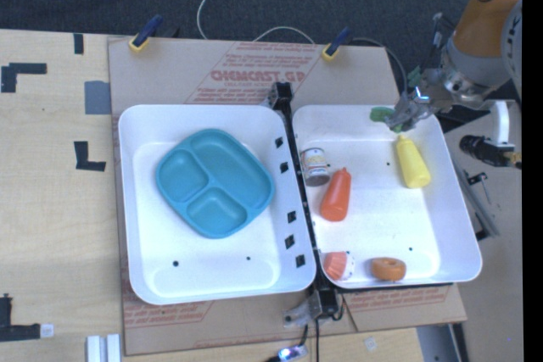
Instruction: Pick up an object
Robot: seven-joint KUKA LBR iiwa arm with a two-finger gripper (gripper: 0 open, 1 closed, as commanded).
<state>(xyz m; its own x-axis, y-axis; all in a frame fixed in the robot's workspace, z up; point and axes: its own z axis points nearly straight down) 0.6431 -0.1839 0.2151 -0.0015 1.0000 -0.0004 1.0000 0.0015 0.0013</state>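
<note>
The left bin (140,182) held a teal divided plate (215,181), lying flat with its long axis running from upper left to lower right. The right bin (450,216) held the smaller things. A yellow bottle (412,162) lay near its upper right corner, long axis nearly vertical in the frame, narrow end toward the top. An orange bottle (336,194) lay at the bin's left centre, tilted slightly, tip toward the top. A small can (315,165) lay just beside it at upper left. An orange-brown round item (389,269) and a red-and-white item (338,265) sat near the bottom edge. The gripper (405,118) hung over the bin's upper right rim, just above the yellow bottle, beside a small green thing (380,114); whether it was spread or pinching could not be told.
</note>
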